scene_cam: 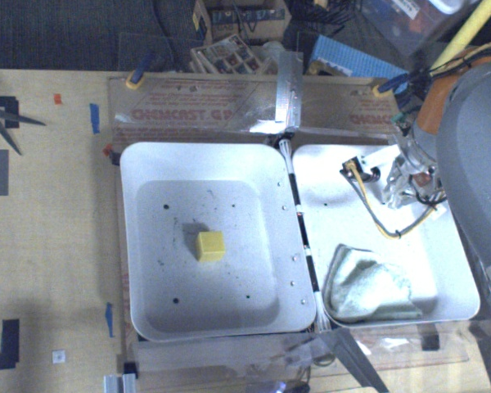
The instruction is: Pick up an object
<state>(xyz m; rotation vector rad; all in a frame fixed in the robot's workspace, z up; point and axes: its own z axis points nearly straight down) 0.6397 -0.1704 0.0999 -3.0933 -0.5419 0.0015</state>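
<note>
Camera view: yellow block (211,246) in left bin (151,174), gripper (390,188) over right bin (323,174).

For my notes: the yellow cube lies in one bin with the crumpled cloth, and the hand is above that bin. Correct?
No. The camera view shows the yellow cube in the other bin; the hand is above the bin holding the crumpled cloth.

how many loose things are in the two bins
2. A yellow block near the middle of the left bin; a crumpled pale cloth in the right bin, at its near edge. The arm may hide more.
</note>
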